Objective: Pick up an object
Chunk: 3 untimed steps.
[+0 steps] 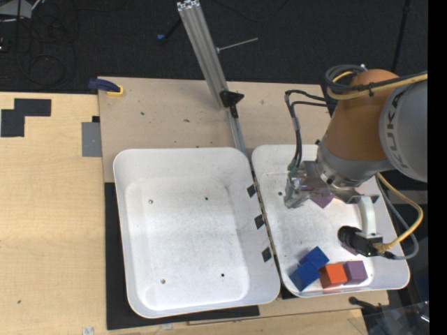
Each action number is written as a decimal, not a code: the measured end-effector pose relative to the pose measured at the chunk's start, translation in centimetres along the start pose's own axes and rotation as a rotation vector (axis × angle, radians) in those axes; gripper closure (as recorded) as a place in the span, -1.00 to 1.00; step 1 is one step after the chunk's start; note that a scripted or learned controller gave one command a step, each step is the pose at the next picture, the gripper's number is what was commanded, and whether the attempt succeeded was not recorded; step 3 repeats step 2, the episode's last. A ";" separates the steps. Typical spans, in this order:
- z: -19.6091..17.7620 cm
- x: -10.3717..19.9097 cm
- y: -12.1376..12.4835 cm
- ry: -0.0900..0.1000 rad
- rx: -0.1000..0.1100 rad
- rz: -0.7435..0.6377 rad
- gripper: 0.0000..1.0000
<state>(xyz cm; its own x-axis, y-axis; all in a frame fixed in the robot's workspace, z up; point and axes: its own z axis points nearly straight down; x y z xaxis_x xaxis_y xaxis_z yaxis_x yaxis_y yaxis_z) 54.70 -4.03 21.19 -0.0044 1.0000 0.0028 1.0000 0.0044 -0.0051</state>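
My gripper (296, 192) hangs over the upper middle of the right bin (276, 166), under the grey and orange arm. A small purple piece (323, 200) shows right beside the gripper's right side; whether it lies on the bin floor or is gripped cannot be told. Along the right bin's front edge lie a blue block (309, 267), an orange block (334, 275) and a purple block (356, 271), close together and well in front of the gripper.
The left bin (133, 166) lies beside the right one, with black clips (258, 221) along the shared rim. A slanted aluminium bar (206, 51) rises behind the bins. A black cable plug (355, 241) hangs over the right bin's right side.
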 end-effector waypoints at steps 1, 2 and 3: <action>0.2 4.3 -0.7 0.000 0.000 0.000 1.00; 0.7 9.4 -1.5 0.000 0.000 0.000 1.00; 0.7 9.4 -1.5 0.000 0.000 0.000 1.00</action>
